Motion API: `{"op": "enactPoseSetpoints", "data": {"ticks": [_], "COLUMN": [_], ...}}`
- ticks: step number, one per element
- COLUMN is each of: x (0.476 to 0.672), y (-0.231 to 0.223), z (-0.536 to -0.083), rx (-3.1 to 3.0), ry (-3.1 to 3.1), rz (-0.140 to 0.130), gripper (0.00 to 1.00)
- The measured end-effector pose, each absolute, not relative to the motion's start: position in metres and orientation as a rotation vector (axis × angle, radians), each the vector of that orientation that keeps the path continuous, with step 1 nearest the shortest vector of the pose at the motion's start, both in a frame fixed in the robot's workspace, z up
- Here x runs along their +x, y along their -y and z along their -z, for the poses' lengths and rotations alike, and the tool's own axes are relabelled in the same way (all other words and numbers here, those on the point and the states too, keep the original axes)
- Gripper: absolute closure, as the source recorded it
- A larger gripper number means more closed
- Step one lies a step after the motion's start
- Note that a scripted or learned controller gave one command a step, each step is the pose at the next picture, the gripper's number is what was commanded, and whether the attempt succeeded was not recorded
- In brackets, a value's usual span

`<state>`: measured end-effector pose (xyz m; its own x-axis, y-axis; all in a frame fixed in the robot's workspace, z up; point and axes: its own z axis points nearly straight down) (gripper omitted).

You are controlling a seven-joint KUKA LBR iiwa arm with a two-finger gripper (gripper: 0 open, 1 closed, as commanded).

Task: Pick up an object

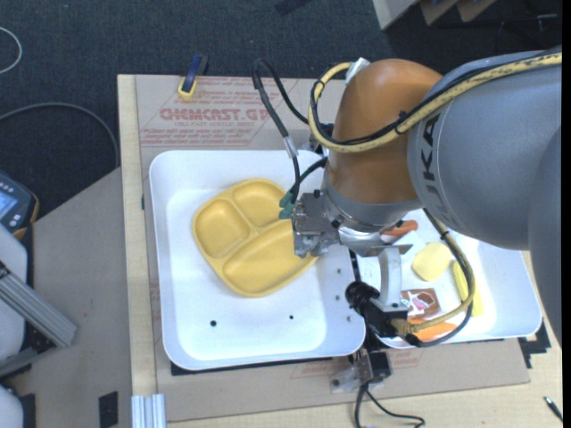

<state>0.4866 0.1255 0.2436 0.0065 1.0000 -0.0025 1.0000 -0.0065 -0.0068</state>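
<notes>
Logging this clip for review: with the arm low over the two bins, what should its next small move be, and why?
Probably a short straight lift, to check whether anything comes up. The gripper sits low at the right edge of the yellow divided plate in the left bin, but the wrist hides the contact, so a grasp cannot be confirmed.

Cardboard-covered bench (223, 114), 2 white bins (178, 239), possibly a blue-yellow clip (191, 77) near its edge

tray (239, 239): yellow, plain
bins (178, 266): white
arm (482, 150): grey, orange band
cables (357, 141): yellow and black
bench (143, 150): tan, red lettering
floor (71, 43): dark
</notes>
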Motion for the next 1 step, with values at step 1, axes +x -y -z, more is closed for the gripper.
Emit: {"op": "enactPoseSetpoints", "data": {"ticks": [1], "x": [0.5025], "y": [-0.1651], "z": [-0.3167], "rx": [-2.219], "ry": [2.229], "rz": [0.014], "gripper": [1.0]}}
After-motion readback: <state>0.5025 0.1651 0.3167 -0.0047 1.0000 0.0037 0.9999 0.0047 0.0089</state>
